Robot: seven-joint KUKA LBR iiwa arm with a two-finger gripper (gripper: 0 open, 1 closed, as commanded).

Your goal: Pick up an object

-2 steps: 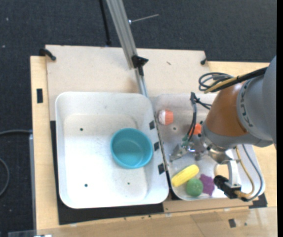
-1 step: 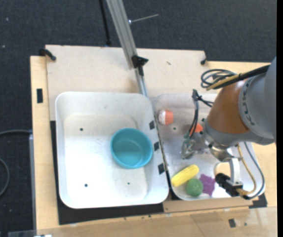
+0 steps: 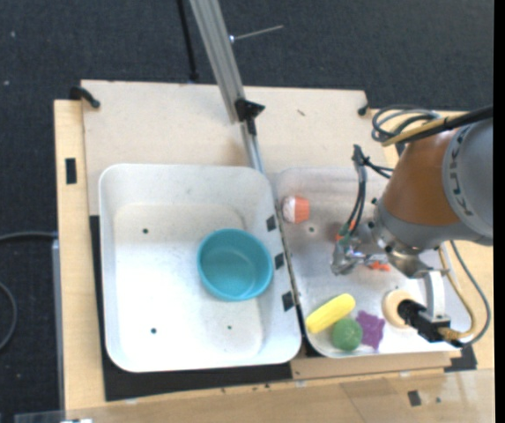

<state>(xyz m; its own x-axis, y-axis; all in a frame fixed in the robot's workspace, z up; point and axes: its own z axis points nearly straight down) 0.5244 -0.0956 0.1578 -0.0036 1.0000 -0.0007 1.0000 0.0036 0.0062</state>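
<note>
My gripper (image 3: 347, 261) hangs low over the middle of the right bin (image 3: 315, 190), under the grey and orange wrist. A small orange bit (image 3: 379, 266) lies just to its right. A yellow corn-like piece (image 3: 330, 312), a green ball (image 3: 346, 334) and a purple toy (image 3: 372, 328) lie close together at the front of that bin, below the gripper. An orange and white object (image 3: 296, 208) rests near the bin's back left corner. A tan ring (image 3: 399, 309) sits at the front right, partly behind a black part of the arm.
The left bin (image 3: 146, 192) holds a blue bowl (image 3: 234, 264) near its right wall. A slanted metal pole (image 3: 221, 60) rises from the back between the bins. Cables (image 3: 402, 122) loop behind the arm.
</note>
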